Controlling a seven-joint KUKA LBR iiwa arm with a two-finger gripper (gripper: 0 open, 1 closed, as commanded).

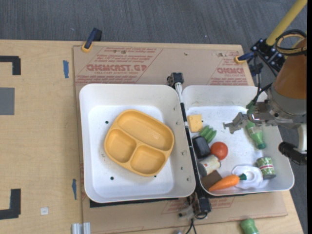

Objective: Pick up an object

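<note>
My gripper hangs over the upper right part of the right bin, below the arm's orange band. A green bottle lies just beside and under it; I cannot tell whether they touch. Also in this bin are a yellow block, a green vegetable, a black item, a red tomato, a small jar, a carrot, a white item and a green-labelled can.
The left bin holds a yellow divided plate. A green object lies on the bench in front of the right bin. Cables and a yellow pole stand at the far right.
</note>
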